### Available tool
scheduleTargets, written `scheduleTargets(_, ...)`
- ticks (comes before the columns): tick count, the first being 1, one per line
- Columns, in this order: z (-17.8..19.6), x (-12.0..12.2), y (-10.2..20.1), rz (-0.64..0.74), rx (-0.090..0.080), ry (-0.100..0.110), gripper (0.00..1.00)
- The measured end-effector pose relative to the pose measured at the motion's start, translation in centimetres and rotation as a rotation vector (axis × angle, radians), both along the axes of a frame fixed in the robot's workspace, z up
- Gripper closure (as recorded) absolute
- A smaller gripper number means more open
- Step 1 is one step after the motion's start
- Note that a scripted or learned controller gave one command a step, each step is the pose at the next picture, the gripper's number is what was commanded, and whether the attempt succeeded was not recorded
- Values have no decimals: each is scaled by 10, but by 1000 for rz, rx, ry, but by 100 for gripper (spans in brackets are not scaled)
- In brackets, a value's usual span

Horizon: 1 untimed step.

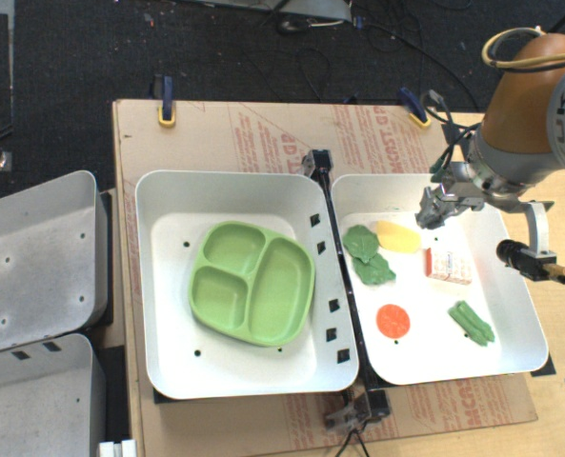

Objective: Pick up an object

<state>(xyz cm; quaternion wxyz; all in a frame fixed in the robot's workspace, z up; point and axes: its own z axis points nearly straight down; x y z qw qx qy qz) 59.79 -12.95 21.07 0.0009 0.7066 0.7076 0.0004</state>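
Observation:
The right bin (511, 350) holds a yellow lemon-shaped piece (399, 237), a green leafy piece (367, 254), an orange-red round piece (393, 321), a small white and red box (449, 266) and a green pod-like piece (471, 321). My gripper (433, 209) hangs over the bin's back part, just right of and above the yellow piece. Nothing shows between its fingers.
The left bin (168, 350) holds a light green divided plate (252, 283). A black divider (337, 255) runs between the bins. Grey trays (34, 255) lie off the bench to the left. Clamps (167, 103) sit at the bench's back edge.

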Motion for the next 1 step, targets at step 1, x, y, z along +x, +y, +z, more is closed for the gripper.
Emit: scheduleTargets(1,6,-22,59,6,2,3,100)
